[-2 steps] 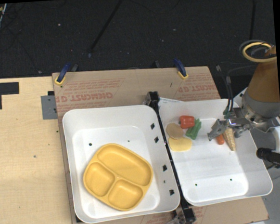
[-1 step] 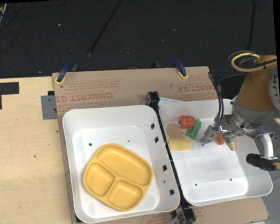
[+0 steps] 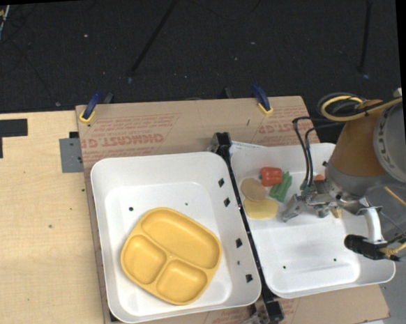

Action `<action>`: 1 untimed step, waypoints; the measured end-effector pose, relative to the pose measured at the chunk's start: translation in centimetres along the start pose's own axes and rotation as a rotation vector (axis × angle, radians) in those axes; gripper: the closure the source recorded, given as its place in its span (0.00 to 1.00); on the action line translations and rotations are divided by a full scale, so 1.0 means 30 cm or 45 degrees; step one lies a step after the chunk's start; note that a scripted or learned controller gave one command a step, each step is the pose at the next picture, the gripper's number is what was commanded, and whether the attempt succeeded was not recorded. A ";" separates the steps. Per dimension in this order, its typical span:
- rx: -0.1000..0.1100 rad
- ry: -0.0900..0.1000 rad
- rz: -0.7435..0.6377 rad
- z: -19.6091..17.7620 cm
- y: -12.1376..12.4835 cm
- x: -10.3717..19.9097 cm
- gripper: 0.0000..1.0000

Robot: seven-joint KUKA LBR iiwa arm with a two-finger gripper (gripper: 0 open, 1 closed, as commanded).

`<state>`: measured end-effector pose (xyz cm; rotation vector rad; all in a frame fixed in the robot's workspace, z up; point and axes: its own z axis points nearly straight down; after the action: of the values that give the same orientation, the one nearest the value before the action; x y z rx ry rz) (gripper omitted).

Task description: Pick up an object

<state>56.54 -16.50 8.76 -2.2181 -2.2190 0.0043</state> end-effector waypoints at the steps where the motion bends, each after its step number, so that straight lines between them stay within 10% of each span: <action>1: -0.005 -0.001 0.002 -0.042 0.003 -0.003 1.00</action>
<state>56.64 -16.60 10.02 -2.2223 -2.2197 0.0009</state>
